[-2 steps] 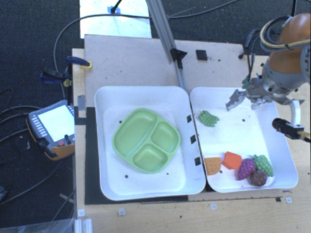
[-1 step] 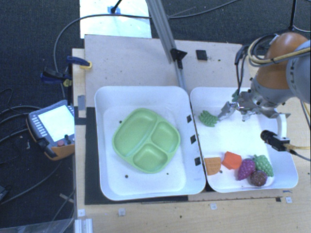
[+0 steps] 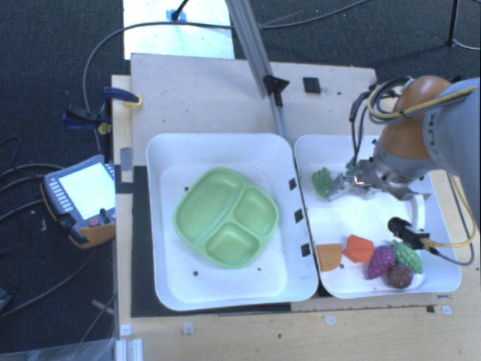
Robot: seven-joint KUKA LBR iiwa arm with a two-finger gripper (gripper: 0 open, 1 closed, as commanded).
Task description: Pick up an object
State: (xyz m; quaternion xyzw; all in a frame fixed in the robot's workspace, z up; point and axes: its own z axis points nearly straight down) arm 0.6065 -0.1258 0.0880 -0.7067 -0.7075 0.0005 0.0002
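Looking down at two white bins side by side on a bench. Got the arm (image 3: 443, 126) reaching in from the right, grey with the orange band, bent over the right bin (image 3: 443, 280). Down low at the back of that bin with the gripper (image 3: 340, 187), just beside a small green toy (image 3: 322, 180), maybe touching it. Honestly can't tell whether the gripper is spread or closed from this angle, too small and cluttered with cables. Can't see anything held in it either.

Lots to pick from along the front of the right bin, all well apart from the gripper:
- tan cracker (image 3: 328, 256) near the left wall
- orange block (image 3: 359, 248) just right of it
- purple grapes (image 3: 381, 262) touching the block's right side
- green bunch (image 3: 408, 256) right of those
- dark ball (image 3: 399, 277) tucked in front, between the two bunches

Over in the left bin (image 3: 161, 277), just a green divided plate (image 3: 225, 218) lying flat in the middle, slightly rotated.

Off the bench on the left, spotted a pendant (image 3: 81, 200) on the dark floor. Also a metal pole (image 3: 252, 36) slanting down to the board behind the bins, and a small black square (image 3: 311, 86) near it.
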